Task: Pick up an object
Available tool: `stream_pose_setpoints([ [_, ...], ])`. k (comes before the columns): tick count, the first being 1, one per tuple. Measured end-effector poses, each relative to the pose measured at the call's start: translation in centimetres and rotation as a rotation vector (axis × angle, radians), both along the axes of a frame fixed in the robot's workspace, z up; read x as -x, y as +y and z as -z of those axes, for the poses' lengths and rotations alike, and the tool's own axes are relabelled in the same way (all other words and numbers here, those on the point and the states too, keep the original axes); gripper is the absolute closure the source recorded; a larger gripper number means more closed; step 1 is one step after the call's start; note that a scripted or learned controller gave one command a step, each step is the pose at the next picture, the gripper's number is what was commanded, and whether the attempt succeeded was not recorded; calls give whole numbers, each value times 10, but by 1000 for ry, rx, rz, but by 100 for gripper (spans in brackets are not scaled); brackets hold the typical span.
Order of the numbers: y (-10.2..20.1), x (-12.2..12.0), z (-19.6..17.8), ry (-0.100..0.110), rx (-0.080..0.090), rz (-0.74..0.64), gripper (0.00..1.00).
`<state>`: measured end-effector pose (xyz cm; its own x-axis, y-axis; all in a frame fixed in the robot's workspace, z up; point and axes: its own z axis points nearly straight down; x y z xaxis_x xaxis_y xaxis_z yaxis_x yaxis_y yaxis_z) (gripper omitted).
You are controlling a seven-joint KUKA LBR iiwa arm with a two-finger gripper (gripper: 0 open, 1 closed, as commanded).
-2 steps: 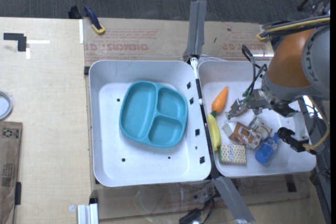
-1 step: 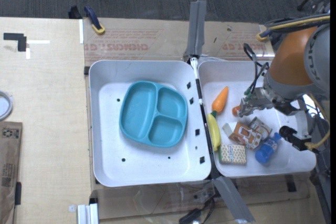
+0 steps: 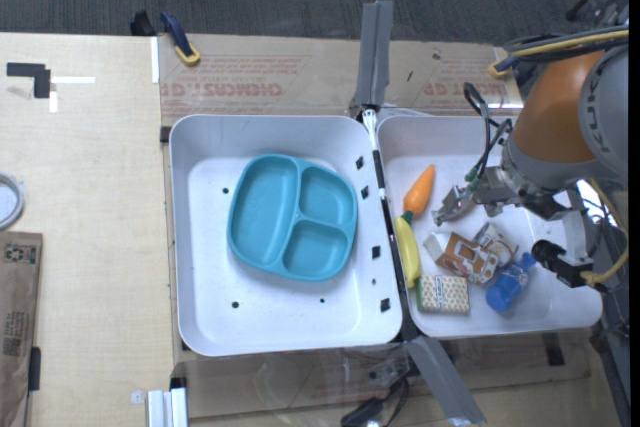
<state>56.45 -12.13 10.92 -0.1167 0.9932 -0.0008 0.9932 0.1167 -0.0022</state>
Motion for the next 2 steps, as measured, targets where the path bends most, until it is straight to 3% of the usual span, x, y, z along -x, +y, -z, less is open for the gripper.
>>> stream_pose_setpoints([
  [1,-1,0,-9,0,0,4,100],
  [2,-1,0,-9,0,0,3,0],
])
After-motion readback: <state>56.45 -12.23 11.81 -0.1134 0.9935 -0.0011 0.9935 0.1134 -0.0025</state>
